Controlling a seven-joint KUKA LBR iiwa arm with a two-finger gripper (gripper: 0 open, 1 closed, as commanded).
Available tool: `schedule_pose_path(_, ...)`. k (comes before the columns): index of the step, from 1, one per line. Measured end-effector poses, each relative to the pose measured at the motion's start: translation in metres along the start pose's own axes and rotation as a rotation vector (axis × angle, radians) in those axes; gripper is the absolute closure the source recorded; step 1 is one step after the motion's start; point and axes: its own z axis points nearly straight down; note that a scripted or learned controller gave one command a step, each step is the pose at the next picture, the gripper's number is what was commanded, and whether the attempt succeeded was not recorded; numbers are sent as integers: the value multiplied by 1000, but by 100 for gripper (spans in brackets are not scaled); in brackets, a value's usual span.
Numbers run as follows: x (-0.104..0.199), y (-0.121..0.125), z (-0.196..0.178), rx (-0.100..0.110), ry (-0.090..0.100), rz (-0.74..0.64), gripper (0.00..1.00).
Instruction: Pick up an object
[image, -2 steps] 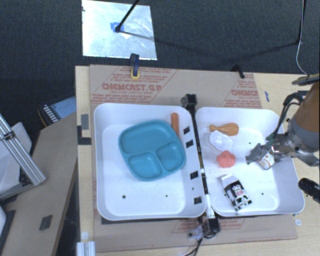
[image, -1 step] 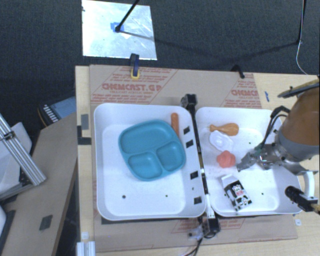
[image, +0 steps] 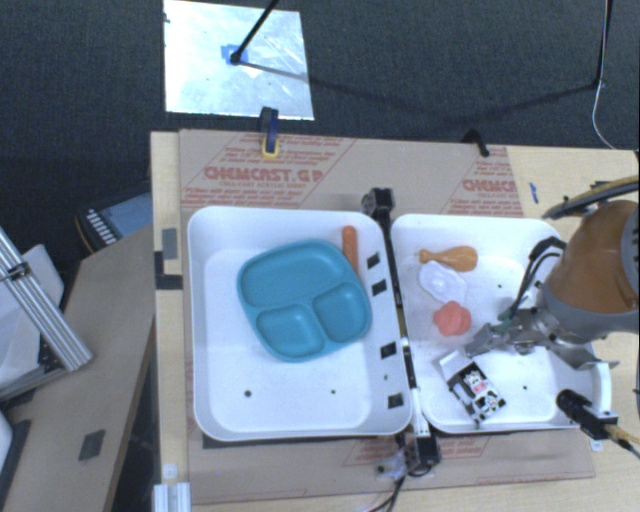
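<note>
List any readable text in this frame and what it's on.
"CHEMCAST GP": red print on the brown masking sheet under the bins, behind the left bin.
The same red print repeats behind the right bin and along the front edge, too cut off or blurred to read.
The small black and white item in the right bin carries markings too small to read.
</note>
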Motion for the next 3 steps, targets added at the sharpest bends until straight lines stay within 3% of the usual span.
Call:
schedule_pose_path(1,0,1,-13,-4,-1,-1,100)
schedule_pose_path(3,-11,12,-124,-10,-3,-5,100)
